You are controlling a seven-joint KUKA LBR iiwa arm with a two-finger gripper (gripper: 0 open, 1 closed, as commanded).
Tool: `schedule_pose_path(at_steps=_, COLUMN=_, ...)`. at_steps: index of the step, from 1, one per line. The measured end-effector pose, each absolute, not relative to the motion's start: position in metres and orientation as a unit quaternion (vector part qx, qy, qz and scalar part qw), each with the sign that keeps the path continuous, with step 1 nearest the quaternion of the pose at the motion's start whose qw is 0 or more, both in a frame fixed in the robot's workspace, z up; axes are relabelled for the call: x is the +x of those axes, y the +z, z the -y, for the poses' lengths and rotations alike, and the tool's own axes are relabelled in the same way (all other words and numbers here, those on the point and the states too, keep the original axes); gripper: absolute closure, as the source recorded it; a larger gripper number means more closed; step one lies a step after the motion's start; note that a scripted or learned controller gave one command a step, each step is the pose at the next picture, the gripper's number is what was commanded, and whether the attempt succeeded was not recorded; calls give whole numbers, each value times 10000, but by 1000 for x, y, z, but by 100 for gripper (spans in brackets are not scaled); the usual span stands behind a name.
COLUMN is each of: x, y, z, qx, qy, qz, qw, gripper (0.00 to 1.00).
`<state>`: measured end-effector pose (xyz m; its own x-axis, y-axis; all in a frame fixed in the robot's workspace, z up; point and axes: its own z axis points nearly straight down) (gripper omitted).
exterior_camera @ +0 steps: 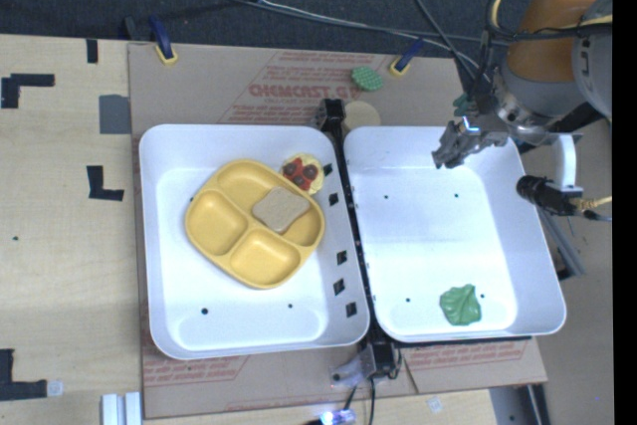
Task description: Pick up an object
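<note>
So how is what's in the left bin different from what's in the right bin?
The left bin holds a yellow divided tray carrying a tan slice of toast and a small red-and-dark food item; the right bin holds one small green leafy piece. The tray fills much of its bin; the green piece sits near the front edge. Both bins are shallow and white.

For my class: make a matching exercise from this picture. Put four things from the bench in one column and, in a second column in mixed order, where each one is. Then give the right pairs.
Things:
1. yellow divided plate
2. green leaf-shaped piece
3. gripper
4. small green textured piece

Places:
A. on the cardboard beyond the bins
B. over the far edge of the right bin
C. in the left bin
D. in the near part of the right bin

Pairs: 1-C, 2-D, 3-B, 4-A
</note>
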<state>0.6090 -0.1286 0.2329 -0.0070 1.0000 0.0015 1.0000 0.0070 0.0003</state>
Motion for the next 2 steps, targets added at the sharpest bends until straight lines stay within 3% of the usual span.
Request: schedule_pose_path(at_steps=2, x=636, y=236, z=12, qx=-7046, qy=-3, qz=7096, qw=7, gripper=100)
